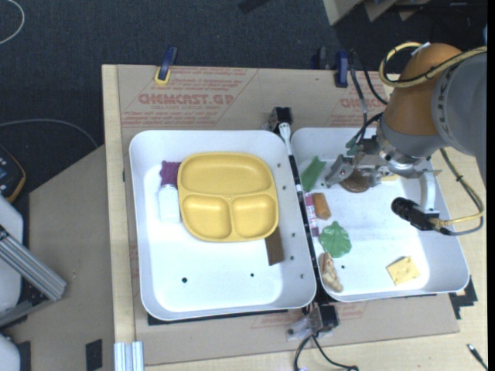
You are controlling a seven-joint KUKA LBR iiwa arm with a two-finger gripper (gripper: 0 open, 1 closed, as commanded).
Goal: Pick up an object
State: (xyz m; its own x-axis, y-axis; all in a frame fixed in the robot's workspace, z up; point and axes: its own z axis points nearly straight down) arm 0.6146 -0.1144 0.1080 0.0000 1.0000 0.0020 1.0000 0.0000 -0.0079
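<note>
One arm works this tabletop (116, 168), entering from the right of the frame with its pincer (357, 170) low over the upper part of the right bin (448, 253). A brown round object (357, 182) sits directly beneath the metal parts of the pincer, in the upper middle of that bin; whether the two touch cannot be made out. Whether the pincer stands apart or together cannot be told from this angle, and nothing is seen gripped.

Other candidates lie below and left of the pincer in the frame: a green strip (311, 171) just to its left near the divider, an orange-brown piece (319, 205) below that, a green leafy piece (336, 239) lower still, a tan piece (330, 273) at the bin's lower left, and a yellow block (403, 270) at lower right.

Judgement: the brown object is nearest, essentially straight down, so a short vertical drop decides the grasp. It shows no clear long axis. The left bin (147, 207) holds a yellow divided tray (228, 194), well apart.
</note>
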